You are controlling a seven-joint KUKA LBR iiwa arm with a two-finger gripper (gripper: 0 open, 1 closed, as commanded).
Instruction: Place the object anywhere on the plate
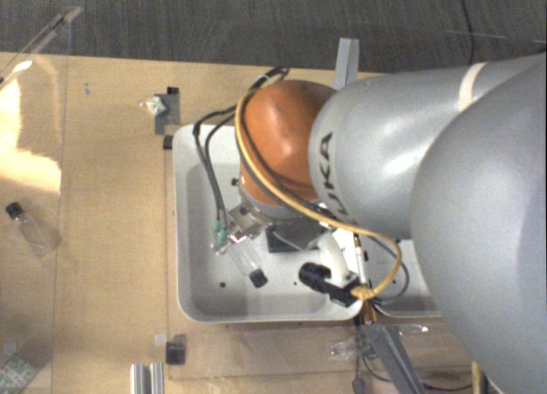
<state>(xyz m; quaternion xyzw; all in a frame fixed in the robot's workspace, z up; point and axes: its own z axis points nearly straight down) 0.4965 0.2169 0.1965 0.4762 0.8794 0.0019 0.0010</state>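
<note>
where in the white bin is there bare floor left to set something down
Bare floor runs along the white bin's left wall and near-left corner, left of the small clear bottle. The middle and right are crowded by the arm, its cables and the black fitting.

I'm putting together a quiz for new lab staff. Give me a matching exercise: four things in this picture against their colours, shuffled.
Things:
1. bin
2. cable
3. wrist band
4. bench

Colours:
A. orange
B. tan wood
C. white
D. yellow

Pairs: 1-C, 2-D, 3-A, 4-B.
</note>
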